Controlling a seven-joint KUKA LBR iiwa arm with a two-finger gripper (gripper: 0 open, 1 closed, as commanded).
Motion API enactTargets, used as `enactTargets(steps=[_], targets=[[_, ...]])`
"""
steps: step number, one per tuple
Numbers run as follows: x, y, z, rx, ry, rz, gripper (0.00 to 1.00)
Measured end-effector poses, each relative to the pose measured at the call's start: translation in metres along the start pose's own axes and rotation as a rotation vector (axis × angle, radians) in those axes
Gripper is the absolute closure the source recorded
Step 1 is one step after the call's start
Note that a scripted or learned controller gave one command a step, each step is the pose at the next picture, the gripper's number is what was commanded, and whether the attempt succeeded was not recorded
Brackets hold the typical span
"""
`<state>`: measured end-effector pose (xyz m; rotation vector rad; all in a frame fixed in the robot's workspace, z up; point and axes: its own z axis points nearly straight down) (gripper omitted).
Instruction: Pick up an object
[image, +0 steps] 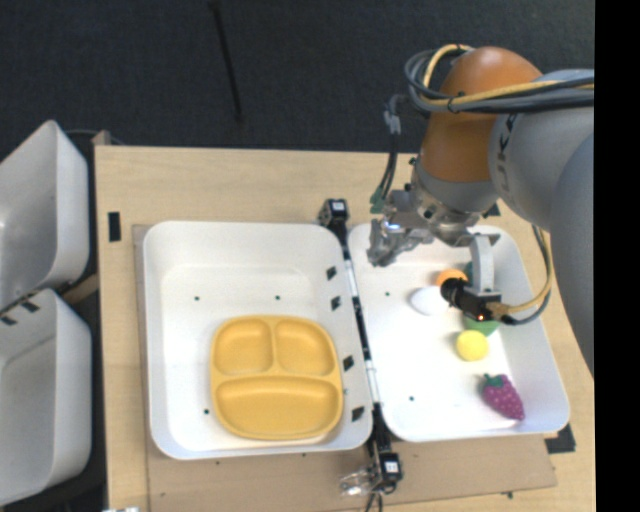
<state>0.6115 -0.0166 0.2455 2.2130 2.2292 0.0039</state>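
Lemon lies near claw, apart.

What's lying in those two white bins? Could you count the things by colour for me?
Yellow: 2, the divided plate and a ball
White: 1, an egg-shaped thing
Orange: 1, a piece partly hidden
Purple: 1, the grapes
Total: 5

yellow tray, purple grapes, white bins

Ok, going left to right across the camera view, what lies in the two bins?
Yellow divided plate in the left bin → white egg-shaped object → yellow lemon-like ball → purple grape bunch, all three in the right bin.
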Motion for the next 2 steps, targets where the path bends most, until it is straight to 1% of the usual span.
enactTargets(steps=[1, 2], targets=[[0.041, 0.006, 0.002, 0.0, -0.001, 0.001, 1.0], [0.096, 0.01, 0.013, 0.001, -0.001, 0.001, 1.0]])
